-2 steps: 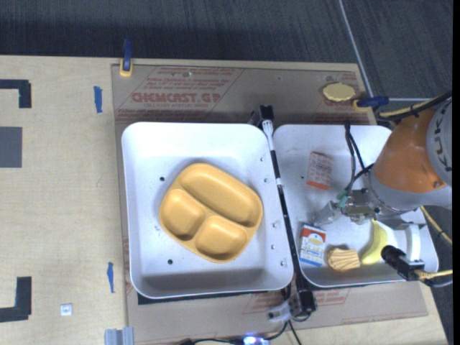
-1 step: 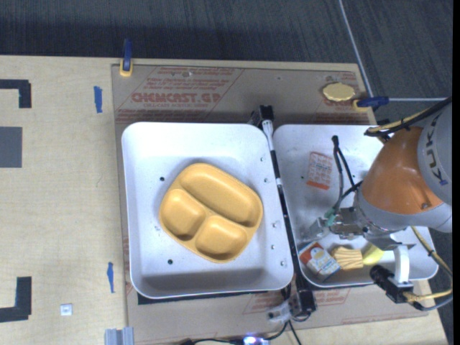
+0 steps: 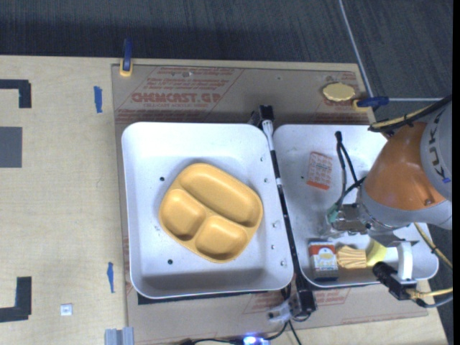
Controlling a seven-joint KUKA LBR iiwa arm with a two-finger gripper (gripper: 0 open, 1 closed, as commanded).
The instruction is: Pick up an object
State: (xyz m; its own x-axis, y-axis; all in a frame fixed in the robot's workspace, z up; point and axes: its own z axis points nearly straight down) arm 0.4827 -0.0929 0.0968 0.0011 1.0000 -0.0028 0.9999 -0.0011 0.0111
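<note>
Gripper (image 3: 350,220) sits low in the right bin (image 3: 302,157), under the orange wrist band; whether it is spread or closed cannot be told from this angle. Nearest the front wall of that bin lie a small red-and-white box (image 3: 324,258) and, just beside it, a tan brush-like item (image 3: 351,256) with a yellow piece. Farther back, a red-printed packet (image 3: 320,169) lies flat. Left bin (image 3: 144,157) carries a yellow three-compartment tray (image 3: 210,211).

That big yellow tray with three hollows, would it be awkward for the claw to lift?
The yellow three-hollow plastic tray looks stiff and light, probably. Its broad, rounded, glossy rims may slip from a narrow grip. Lying flat in the left white bin, it seems unlikely to roll.
</note>
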